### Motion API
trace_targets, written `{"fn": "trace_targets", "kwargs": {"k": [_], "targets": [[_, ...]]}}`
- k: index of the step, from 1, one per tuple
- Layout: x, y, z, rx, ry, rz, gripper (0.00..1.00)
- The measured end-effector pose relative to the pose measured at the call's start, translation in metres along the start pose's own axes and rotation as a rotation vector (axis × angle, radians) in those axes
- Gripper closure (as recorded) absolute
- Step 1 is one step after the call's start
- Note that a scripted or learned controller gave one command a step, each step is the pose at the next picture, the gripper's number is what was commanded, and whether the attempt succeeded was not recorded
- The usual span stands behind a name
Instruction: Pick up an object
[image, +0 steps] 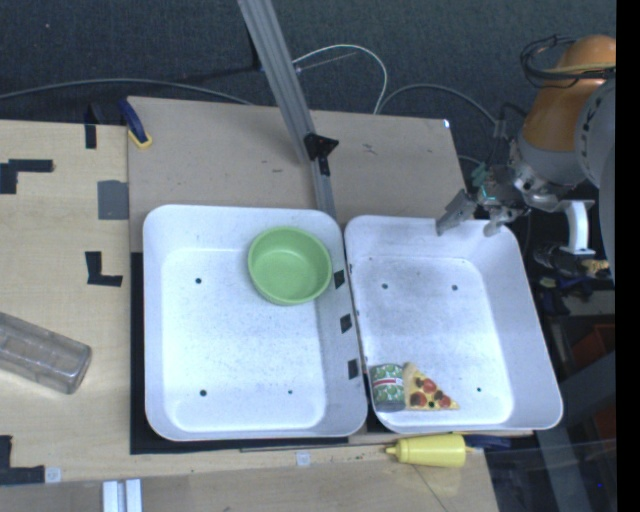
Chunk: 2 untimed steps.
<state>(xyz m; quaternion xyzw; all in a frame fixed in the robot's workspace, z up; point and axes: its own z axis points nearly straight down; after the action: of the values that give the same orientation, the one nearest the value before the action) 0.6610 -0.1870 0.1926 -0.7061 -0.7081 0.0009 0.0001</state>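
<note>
A green bowl (290, 265) rests upright at the back of the left bin (170, 300). In the right bin (500, 300), near its front left corner, lie a small green can (387, 386) and a toy pizza slice (430, 392) side by side. My gripper (472, 218) hovers over the back right rim of the right bin, far from these objects. Its two fingers are spread apart with nothing between them.
A yellow mustard bottle (430, 450) lies on the bench just in front of the right bin. A clear plastic cup (40, 352) lies on its side at the far left. A slanted metal pole (285, 90) rises behind the bins.
</note>
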Motion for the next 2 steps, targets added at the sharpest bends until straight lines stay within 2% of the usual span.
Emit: {"fn": "trace_targets", "kwargs": {"k": [1,2], "targets": [[0.000,0.000,0.000,0.000,0.000,0.000,0.00],[0.004,0.001,0.044,0.004,0.001,-0.001,0.00]]}}
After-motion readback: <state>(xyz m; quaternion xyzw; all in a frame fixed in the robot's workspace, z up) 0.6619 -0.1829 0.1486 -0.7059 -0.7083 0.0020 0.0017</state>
